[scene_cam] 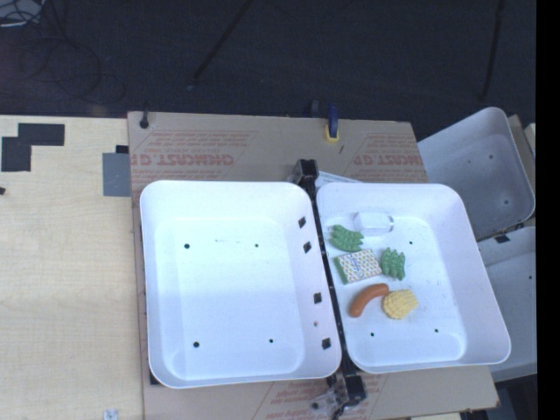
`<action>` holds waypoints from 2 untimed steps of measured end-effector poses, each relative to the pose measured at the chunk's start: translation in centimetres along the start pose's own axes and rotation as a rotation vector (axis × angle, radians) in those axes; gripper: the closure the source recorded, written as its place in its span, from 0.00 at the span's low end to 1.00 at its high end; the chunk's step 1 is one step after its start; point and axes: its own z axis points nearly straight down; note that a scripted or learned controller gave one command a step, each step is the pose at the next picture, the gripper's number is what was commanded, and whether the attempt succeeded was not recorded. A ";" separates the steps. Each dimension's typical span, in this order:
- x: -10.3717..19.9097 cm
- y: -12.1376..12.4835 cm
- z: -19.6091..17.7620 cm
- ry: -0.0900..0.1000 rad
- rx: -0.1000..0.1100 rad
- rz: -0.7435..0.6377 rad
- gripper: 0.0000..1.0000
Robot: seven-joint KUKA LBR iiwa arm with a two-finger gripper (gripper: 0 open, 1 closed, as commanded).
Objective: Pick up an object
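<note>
**Black bracket, two bins, one cluster: approach geometry**

Nearest the lens sits the black metal bracket that joins the two bins at their near edge. We cannot tell the state of the gripper, wide or narrow, from this view, so we plan only from its entry side, the view's right.

Working inward from that side, we first cross the far wall of the shallow white right-hand bin, then a bare stretch of its floor. All the candidates lie beyond that, in the bin's left half, near the seam with the shallow white left-hand bin.

1. The yellow ridged round toy piece is the closest to the entry side.
2. The orange-brown toy sausage is touching it or just beside it; we cannot tell which. Its long axis runs from lower left to upper right, so in our judgement a grasp should close across that line.
3. The green-and-white patterned square packet lies between the green leafy toy piece and the second green leafy piece.
4. The pale translucent object at the far end blends into the white floor, and its outline is hard to make out.

The items crowd together, so we judge the yellow piece the freest target.
</note>
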 end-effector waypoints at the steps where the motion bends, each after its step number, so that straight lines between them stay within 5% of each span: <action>1: 0.3 0.5 -0.5 0.001 0.008 -0.009 1.00; 2: 6.7 -2.9 0.6 0.004 0.008 -0.011 1.00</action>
